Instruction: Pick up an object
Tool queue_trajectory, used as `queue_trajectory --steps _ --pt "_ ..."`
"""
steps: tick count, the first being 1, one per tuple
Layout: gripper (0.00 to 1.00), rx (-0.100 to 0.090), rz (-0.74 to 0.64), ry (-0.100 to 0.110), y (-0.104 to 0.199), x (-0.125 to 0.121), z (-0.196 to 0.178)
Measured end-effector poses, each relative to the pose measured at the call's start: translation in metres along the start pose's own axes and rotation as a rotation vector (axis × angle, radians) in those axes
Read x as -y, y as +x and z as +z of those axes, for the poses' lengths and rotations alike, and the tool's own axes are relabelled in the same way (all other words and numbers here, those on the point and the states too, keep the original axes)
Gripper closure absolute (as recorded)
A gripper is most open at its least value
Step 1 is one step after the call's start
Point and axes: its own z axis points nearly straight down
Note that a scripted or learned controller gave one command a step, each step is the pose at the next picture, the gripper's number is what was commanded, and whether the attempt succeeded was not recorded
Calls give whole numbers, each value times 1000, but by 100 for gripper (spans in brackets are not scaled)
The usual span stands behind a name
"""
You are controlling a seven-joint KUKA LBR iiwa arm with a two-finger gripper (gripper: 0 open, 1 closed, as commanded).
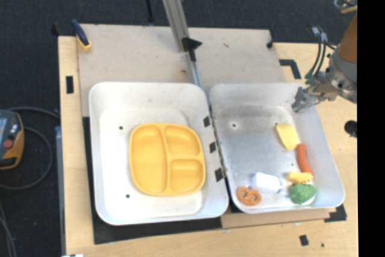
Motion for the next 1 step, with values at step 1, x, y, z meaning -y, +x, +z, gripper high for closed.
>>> queue_trajectory --steps 1 --pt "100 -1 1 5 -1 0 13"
